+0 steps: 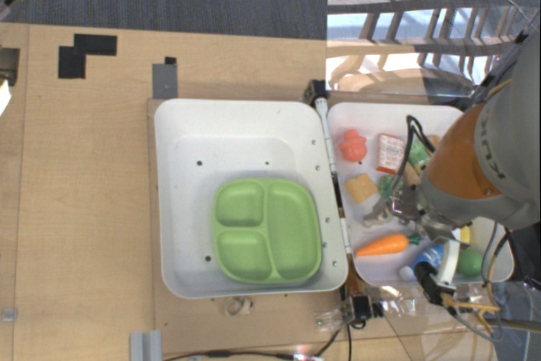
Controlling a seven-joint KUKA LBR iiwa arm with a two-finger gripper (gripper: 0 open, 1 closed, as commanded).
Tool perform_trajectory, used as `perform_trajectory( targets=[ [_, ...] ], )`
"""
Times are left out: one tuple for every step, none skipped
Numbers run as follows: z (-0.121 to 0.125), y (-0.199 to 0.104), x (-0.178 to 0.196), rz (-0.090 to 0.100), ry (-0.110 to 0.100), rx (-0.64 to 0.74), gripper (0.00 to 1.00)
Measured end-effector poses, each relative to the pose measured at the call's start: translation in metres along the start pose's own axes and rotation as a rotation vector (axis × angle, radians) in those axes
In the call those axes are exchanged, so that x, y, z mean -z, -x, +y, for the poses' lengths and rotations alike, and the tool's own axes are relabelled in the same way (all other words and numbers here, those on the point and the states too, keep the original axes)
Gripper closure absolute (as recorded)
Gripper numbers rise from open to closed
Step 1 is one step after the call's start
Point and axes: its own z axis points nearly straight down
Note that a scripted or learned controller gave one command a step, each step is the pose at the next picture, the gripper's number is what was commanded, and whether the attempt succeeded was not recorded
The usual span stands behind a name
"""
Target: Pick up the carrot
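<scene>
In the right bin (340,182), near its front wall, the carrot (383,246) lies on its side with its pointed end towards the left bin (169,182) and its green-topped end towards the arm. It rests flat on the bin floor, with nothing visibly gripping it, so the pick looks not yet made.

Just above the carrot hangs the gripper (390,210), metal parts showing at the end of the grey wrist below the orange band (456,161). I cannot tell how wide the pincer stands, since the wrist covers most of it and what shows is small and blurred. It seems to sit slightly behind the carrot rather than straight over it, which suggests an approach from above that still needs a short shift towards the front wall.

Around the carrot the bin is crowded. A tan block (362,188) lies just behind it, a red toy (353,146) further back, and a red-and-white packet (390,153) beside that. A blue thing (427,258) and a green thing (470,264) lie close to the carrot's thick end, partly under the arm. That crowding is probably why a descent has to be narrow and well aimed.

In the left bin a green divided plate (267,230) sits alone, well apart from the carrot.
</scene>
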Motion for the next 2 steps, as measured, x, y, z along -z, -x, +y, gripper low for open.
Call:
perform_trajectory(
  targets=[
    [0.0026,0.0059,0.0003,0.003,0.001,0.201,0.00],
    [0.0014,0.0008,0.0006,0.001,0.002,0.367,0.00]
  ],
)
